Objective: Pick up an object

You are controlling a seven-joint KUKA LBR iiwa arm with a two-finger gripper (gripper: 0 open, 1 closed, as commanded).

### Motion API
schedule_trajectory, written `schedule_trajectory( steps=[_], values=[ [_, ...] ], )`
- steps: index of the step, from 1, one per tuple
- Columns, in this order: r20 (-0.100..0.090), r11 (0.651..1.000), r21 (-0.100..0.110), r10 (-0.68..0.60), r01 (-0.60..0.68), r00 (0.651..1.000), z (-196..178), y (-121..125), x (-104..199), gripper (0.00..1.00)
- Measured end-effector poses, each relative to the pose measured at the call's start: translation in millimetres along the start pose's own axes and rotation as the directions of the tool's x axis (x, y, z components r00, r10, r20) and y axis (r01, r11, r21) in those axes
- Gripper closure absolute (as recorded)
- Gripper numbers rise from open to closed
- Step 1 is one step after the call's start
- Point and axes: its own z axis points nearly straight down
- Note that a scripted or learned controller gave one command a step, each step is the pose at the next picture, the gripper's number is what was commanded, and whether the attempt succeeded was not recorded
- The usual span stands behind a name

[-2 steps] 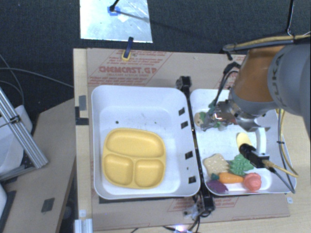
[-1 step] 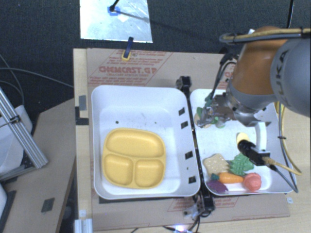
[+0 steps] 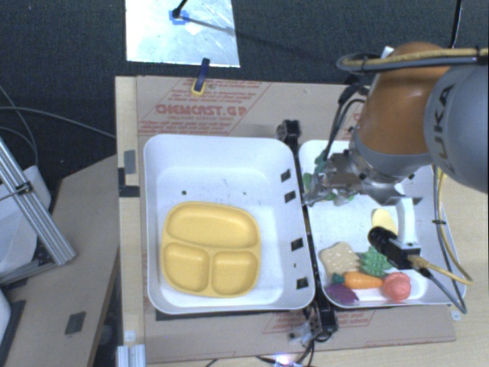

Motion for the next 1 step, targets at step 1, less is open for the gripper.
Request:
schedule_trajectory(
  steps=[1],
  values=[
    [0.000,1.000,0.002,0.004,-0.004,1.000,-8.1,-24.1,-0.9,1.00]
  ],
)
